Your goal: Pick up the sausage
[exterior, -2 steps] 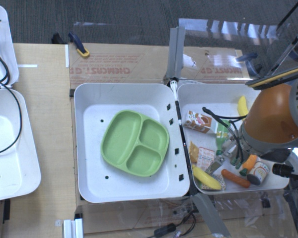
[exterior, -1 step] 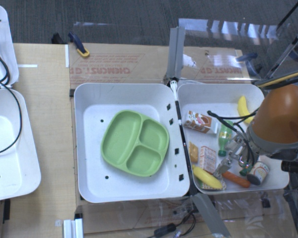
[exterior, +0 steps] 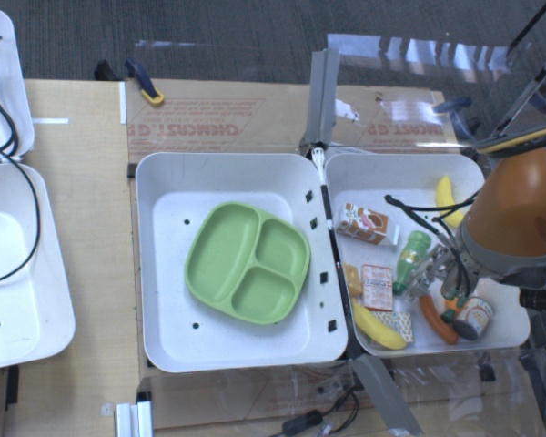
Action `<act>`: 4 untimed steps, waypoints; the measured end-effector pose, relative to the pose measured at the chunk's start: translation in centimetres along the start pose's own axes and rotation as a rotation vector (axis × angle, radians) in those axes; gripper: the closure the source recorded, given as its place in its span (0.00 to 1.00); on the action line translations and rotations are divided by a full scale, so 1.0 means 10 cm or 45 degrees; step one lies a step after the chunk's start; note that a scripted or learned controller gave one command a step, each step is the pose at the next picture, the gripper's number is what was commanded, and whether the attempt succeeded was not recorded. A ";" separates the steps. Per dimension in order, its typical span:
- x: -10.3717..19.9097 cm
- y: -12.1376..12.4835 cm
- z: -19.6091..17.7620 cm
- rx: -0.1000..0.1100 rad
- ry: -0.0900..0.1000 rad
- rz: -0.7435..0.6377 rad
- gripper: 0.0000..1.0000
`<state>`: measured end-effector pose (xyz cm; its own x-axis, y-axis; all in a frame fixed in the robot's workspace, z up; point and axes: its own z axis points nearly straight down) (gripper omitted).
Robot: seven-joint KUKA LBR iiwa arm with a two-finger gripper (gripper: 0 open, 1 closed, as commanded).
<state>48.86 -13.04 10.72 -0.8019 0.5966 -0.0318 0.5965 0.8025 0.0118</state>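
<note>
Camera view:
Sausage: orange-red oblong sausage (exterior: 436, 320) lying in rt white bin (exterior: 409, 166), front rt, nr yellow banana (exterior: 379, 327).
Claw: metal two-finger claw (exterior: 448, 280) just above sausage; open/shut — can't tell.
Left bin: green 3-section plate (exterior: 247, 262).

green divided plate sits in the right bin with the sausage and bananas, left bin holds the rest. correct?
No. The camera view shows the green divided plate in the left bin. The sausage and the bananas lie in the right bin with the rest.
</note>
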 end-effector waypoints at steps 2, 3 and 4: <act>0.46 0.53 -1.39 0.012 0.038 -0.106 0.00; 0.07 -0.07 0.11 0.008 0.032 -0.339 0.00; 0.07 -0.06 0.02 0.007 0.038 -0.335 1.00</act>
<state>47.94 -13.11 10.45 -0.9301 0.3673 -0.0037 0.3673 0.9301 0.0016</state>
